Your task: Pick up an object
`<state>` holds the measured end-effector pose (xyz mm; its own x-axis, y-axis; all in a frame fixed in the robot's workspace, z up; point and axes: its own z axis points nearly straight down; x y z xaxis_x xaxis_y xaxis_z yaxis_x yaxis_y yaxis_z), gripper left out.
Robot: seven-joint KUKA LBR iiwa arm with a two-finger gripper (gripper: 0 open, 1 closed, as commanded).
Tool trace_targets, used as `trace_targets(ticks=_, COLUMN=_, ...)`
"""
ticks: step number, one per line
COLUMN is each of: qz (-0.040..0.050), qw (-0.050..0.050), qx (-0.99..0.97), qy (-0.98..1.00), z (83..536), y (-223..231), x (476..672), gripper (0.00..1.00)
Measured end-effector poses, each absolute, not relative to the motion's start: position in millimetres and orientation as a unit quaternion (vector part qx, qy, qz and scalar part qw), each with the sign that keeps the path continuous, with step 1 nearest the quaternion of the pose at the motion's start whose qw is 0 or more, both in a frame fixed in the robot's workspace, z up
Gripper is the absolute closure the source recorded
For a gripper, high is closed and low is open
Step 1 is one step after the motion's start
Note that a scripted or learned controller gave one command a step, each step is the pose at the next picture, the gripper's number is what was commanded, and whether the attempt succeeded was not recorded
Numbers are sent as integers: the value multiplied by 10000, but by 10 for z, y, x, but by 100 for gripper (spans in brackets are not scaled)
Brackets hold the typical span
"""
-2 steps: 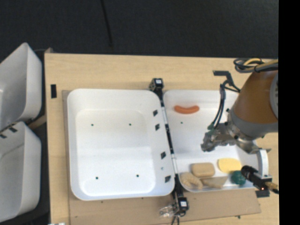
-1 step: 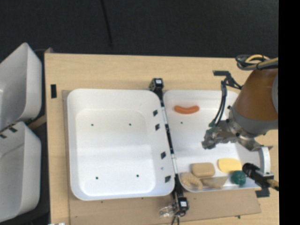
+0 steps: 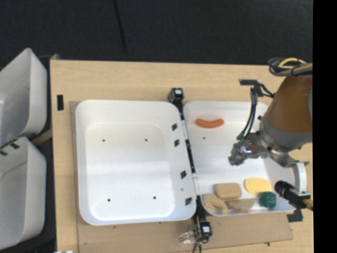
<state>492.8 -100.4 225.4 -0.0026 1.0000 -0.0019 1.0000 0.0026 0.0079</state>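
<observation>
Orange sausage (image 3: 209, 123) lies crosswise up-left of my pincer (image 3: 238, 156); can't tell if pincer's spread or pressed together.

White bins (image 3: 131, 109) sitting on tan bench (image 3: 158, 78); orange sausage (image 3: 209, 123), yellow block (image 3: 257, 185), green ball (image 3: 267, 198), tan bread (image 3: 228, 191).

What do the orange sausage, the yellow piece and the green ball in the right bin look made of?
Sausage: probably plastic or rubber toy food, smooth with an even orange colour. Yellow piece: looks like foam or soft plastic, matte with rounded edges, but it is hard to tell. Green ball: dull and dark, perhaps rubber; too small to judge.
</observation>
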Motion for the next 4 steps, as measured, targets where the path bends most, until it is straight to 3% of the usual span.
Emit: trace_targets(ticks=4, qz=23, qw=52, qx=7041, qy=7101, z=2499, y=-1129, x=4934, gripper=100)
